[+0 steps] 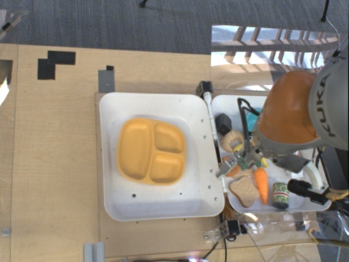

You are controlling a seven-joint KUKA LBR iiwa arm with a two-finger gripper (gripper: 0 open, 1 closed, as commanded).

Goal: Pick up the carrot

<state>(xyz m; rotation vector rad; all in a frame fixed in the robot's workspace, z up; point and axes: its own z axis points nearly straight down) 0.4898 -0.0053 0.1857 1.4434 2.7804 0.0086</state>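
Reached in from the right over the right bin [322, 203], grey arm [327, 111] with orange band [286, 113] above the wrist. Gripper [246, 160] low near that bin's left side; jaw state impossible to tell. Carrot [262, 184] lying in the right bin, just beside a slice of bread [244, 191] and a small green can [280, 195]. Yellow divided plate [151, 150] resting in the left bin [163, 206].

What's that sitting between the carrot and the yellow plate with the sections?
In the camera view, a slice of toast lies just beside the carrot, then the bins' white walls, then bare bin floor up to the yellow plate.
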